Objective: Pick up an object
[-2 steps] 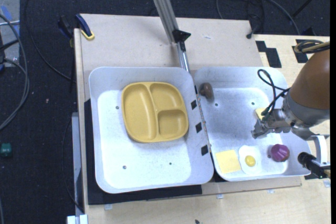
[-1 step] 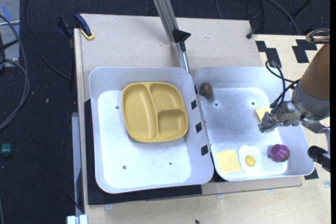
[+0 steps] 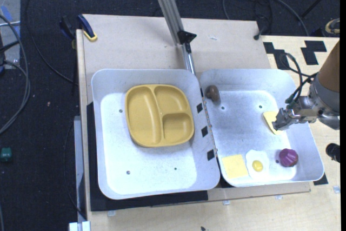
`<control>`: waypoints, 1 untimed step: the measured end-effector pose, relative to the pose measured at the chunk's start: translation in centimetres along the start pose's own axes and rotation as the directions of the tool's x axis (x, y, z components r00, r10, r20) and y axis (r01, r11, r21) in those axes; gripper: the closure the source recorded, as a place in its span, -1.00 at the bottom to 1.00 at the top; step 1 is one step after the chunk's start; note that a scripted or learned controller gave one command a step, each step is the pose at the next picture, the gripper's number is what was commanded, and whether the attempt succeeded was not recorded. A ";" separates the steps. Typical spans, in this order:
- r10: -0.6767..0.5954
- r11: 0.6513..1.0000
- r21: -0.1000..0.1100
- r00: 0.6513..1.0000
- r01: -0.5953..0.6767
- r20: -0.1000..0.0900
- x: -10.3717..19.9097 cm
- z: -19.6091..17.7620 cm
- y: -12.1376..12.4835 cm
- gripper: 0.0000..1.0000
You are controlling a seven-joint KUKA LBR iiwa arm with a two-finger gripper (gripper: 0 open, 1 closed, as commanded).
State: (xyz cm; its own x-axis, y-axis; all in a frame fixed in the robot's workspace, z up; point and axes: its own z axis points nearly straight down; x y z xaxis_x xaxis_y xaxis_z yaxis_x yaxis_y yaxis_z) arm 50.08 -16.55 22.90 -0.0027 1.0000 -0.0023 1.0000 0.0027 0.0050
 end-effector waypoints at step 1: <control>-0.006 1.000 0.002 1.000 0.006 -0.003 5.2 -1.0 1.6 1.00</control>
State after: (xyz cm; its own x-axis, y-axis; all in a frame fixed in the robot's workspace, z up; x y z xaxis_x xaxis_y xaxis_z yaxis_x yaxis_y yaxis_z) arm 51.61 -11.31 23.92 -0.0087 1.0000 0.0007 1.0000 0.0087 0.0026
